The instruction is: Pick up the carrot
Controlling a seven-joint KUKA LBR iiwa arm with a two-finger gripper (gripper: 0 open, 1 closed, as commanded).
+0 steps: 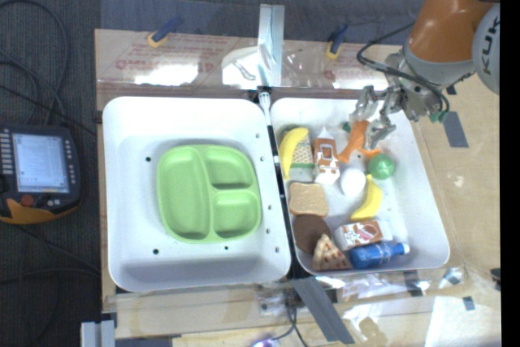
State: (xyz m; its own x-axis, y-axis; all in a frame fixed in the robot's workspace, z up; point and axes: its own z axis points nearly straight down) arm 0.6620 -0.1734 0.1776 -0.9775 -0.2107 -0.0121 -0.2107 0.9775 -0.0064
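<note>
- Now I see the gripper (372,116) right over the carrot (355,141), in the right bin (422,175).
- Carrot's long axis slants lower-left from it.
- Grip state: I cannot tell.

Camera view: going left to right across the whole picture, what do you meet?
Handheld screen → left bin → green divided plate → right bin → orange band on the arm.

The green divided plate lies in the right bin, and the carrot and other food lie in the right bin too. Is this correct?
Not quite. In the camera view the green divided plate lies in the left bin. The carrot and other food do lie in the right bin.
</note>
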